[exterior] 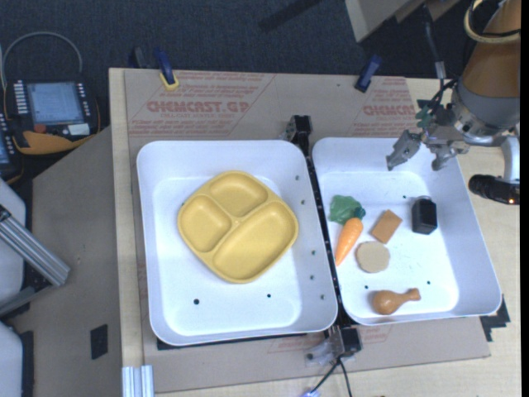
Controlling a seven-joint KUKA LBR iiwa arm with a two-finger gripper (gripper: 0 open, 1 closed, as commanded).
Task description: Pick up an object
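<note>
the end effector (422, 150) hangs over the far rim of the right-hand shallow white bin (475, 259), fingers splayed apart with nothing between them. pickable stuff sits lower in that bin: an orange plastic carrot with a green top (348, 236), a tan toy cracker block (386, 227), a small black box (424, 216), a pale round cookie-like disc (373, 258) and a brown toy drumstick (393, 300). the left bin (157, 222) has the yellow divided plate (238, 225). my take: go for the black box, it stands apart from the rest and is nearest. centre above it, straddle its narrow sides, drop straight down, then close.
</note>
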